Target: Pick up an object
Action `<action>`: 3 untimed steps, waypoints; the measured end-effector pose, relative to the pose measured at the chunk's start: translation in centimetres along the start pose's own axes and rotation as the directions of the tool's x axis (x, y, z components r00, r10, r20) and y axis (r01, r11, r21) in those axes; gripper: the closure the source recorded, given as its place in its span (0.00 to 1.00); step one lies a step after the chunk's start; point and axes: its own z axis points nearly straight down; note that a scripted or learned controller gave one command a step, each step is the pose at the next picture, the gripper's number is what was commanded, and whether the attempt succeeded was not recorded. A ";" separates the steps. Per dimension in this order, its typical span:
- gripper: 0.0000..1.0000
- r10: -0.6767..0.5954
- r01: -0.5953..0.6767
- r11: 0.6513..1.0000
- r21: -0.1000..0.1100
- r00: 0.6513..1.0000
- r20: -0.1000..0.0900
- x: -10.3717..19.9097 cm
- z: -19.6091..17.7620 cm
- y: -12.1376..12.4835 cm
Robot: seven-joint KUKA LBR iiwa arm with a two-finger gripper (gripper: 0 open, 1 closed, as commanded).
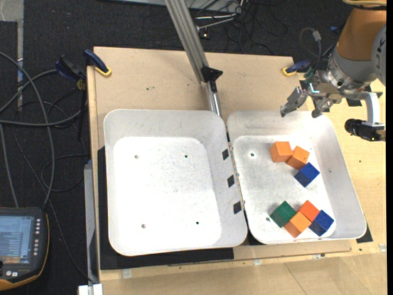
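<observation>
The right bin [258, 226] holds several small blocks. Two orange blocks [282, 151] [299, 157] and a blue block [307, 174] lie in its upper half. Near its front edge sit a green block [284, 214], two orange blocks [309, 211] [297, 224] and a blue block [322, 222]. My gripper [305, 103] hangs above the bin's far right corner, well clear of the blocks. Its fingers [290, 106] stand apart with nothing between them.
The left bin [123, 165] lies beside the right one. A slanted metal pole [187, 29] crosses above the bench's far edge. Blue clamps [92, 60] grip the board's far corners. Cables and a tablet [18, 244] lie at the left.
</observation>
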 end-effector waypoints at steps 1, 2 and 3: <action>0.00 -0.002 0.002 1.000 -0.005 1.000 0.002 0.0 -0.3 0.1; 0.00 -0.002 0.002 1.000 -0.001 1.000 0.001 0.7 4.6 0.8; 0.00 -0.002 0.002 1.000 0.001 1.000 0.001 1.3 10.9 0.7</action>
